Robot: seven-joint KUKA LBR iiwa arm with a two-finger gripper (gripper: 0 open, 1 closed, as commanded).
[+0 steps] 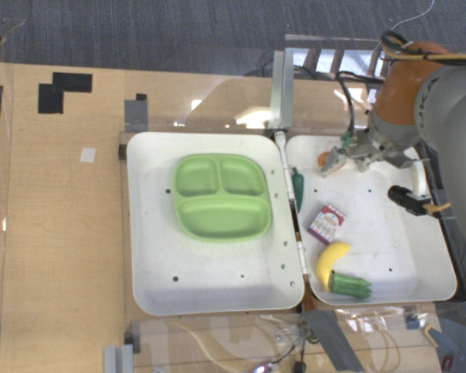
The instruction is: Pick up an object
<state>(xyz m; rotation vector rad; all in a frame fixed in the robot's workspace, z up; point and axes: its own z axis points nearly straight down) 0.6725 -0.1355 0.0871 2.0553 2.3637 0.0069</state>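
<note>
My gripper [348, 162] hangs low over the far edge of the right bin [388, 247], with its fingers apart and nothing between them. A small orange object [324, 159] lies just left of the left fingertip; I cannot tell whether it touches. Nearer the front of this bin lie a pink and white box [326, 222], a yellow banana [332, 260] and a dark green object [349, 285] against the banana's lower end. A slim dark green thing [297, 186] lies along the bin's left wall.
The left bin [151, 270] holds a light green divided plate [221, 196] in its middle. A metal post [283, 92] stands behind the divider between the bins. The arm's grey body fills the right bin's far right corner.
</note>
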